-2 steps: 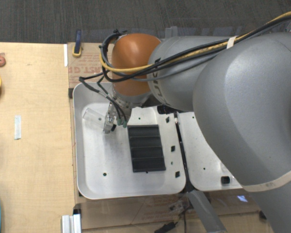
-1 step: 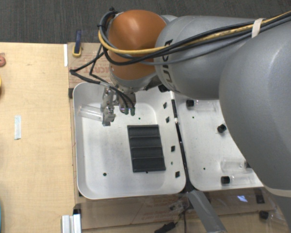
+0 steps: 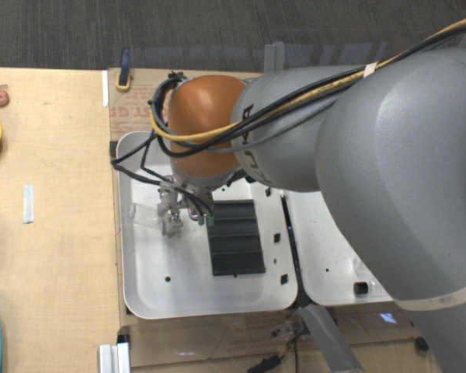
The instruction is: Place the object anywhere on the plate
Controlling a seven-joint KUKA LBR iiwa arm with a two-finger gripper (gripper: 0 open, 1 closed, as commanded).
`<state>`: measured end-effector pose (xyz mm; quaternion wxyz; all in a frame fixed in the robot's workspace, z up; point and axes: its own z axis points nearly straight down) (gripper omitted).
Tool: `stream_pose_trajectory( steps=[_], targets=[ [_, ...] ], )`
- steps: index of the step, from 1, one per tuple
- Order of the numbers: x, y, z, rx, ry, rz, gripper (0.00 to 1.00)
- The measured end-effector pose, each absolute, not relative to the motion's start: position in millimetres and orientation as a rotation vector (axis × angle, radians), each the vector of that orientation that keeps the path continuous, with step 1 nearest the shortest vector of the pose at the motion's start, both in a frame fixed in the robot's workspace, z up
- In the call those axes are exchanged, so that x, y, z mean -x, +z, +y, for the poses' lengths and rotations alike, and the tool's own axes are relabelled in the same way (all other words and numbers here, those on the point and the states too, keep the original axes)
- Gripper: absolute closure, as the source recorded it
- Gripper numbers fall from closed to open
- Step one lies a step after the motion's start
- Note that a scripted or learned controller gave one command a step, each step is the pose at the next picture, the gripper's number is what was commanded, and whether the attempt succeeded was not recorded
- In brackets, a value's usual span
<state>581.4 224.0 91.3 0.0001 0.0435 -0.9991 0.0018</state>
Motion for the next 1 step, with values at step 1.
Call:
stream_pose_trajectory(
  steps=[1],
  targets=[
    [-629.5, 92.1, 227.1, -0.729, -0.002, -3.059, 1.00]
  ],
)
